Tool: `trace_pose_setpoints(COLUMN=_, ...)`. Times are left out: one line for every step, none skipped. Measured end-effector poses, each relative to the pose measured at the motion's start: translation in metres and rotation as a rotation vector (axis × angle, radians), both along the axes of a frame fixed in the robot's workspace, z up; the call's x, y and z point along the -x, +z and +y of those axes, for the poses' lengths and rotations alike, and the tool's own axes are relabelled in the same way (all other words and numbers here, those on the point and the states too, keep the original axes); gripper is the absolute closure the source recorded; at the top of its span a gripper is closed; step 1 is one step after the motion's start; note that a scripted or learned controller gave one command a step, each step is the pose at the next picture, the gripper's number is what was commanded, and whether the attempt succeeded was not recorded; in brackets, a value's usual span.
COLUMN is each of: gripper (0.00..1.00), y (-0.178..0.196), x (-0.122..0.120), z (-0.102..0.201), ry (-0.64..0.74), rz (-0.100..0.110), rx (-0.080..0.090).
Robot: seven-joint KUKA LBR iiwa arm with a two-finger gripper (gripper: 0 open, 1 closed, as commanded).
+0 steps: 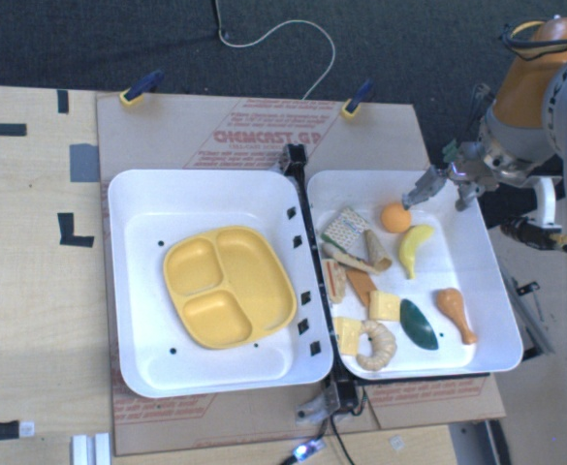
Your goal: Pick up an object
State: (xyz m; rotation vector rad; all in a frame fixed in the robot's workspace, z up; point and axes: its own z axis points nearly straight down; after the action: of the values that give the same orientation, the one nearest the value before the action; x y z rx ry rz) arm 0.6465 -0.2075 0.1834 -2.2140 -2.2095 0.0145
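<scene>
Nearest the camera, along the lower edge of the right bin (504, 356), a shrimp (377, 345) is seen lying against a cheese cube (347, 334), with a green pod (419, 324) and a drumstick (455, 314) just beside them. Slightly farther in, a second cheese piece (385, 306) and a carrot (361, 285) are packed close together, so that any one of them would be hard to take without its neighbours being nudged. Beyond these, a banana (414, 248), a grey packet (346, 228) and a tan roll (376, 249) are crowded near the bin's centre, and an orange (395, 218) is found at the far side, touching the banana. The left bin (128, 289) is taken up by a yellow divided tray (229, 286), set flat and well apart from the toys. At the far right corner the end effector (445, 186) is seen above the bin rim, its fingers spread and nothing between them, pointed down towards the orange, which is judged the likely target because it is the nearest piece and open from above. The banana pressed against it and the bin wall close behind are judged the chief obstructions. Farther still, two clamps (141, 86) are fixed to the cardboard (254, 139) on the table (21, 260), and a white cable (273, 37) is looped across the dark floor.
</scene>
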Motion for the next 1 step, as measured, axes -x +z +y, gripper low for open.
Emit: trace_pose_setpoints(gripper=0.00, y=0.0100, x=-0.0034, z=0.0002, ry=0.003, rz=-0.015, rx=0.003)
